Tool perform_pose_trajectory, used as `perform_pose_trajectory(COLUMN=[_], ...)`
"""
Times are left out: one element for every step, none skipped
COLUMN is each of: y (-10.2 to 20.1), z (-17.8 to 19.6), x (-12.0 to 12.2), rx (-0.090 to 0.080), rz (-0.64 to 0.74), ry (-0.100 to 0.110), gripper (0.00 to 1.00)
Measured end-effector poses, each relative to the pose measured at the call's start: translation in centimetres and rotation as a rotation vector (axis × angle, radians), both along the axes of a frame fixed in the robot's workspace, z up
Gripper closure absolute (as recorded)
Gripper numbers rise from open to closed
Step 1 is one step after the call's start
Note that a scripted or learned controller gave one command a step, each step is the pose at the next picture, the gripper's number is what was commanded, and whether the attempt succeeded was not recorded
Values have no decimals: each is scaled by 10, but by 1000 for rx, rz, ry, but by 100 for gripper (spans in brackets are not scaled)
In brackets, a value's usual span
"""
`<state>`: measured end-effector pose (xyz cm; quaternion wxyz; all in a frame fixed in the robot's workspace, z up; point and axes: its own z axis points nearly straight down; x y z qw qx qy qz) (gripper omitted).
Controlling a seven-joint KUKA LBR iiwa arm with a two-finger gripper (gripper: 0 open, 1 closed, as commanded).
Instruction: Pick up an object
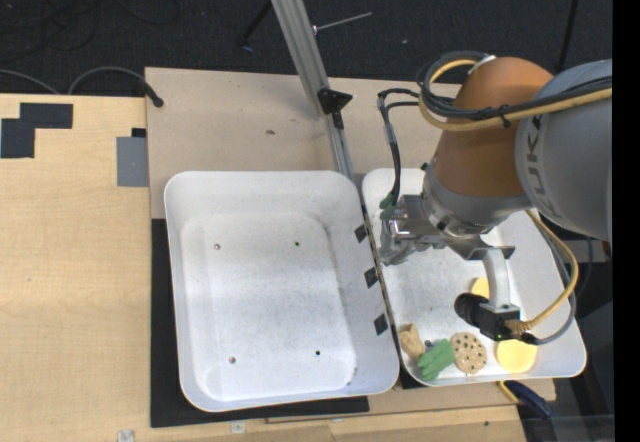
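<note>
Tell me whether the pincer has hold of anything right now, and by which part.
Cannot tell. The pincer sits low in the right bin, away from the items along the near edge, and the wrist blocks the view.

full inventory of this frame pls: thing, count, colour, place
bins: 2, white, side by side on the bench
green toy: 1, green, near edge of the right bin
round cookie: 1, tan with dark dots, right of the green toy
tan block: 1, tan, left of the green toy
yellow pieces: 2, yellow, right bin, one near corner, one partly behind the arm
metal rail: 1, silver, slanting behind the bins
arm: 1, grey with orange band, over the right bin
gripper: 1, metal, low at the right bin's left wall
</note>
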<state>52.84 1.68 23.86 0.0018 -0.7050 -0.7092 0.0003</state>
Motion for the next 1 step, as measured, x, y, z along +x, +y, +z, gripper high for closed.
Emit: perform_pose_trajectory(y=[56], z=[-6], x=[20], rx=[-1], rz=[-1], ry=[0], gripper=[100])
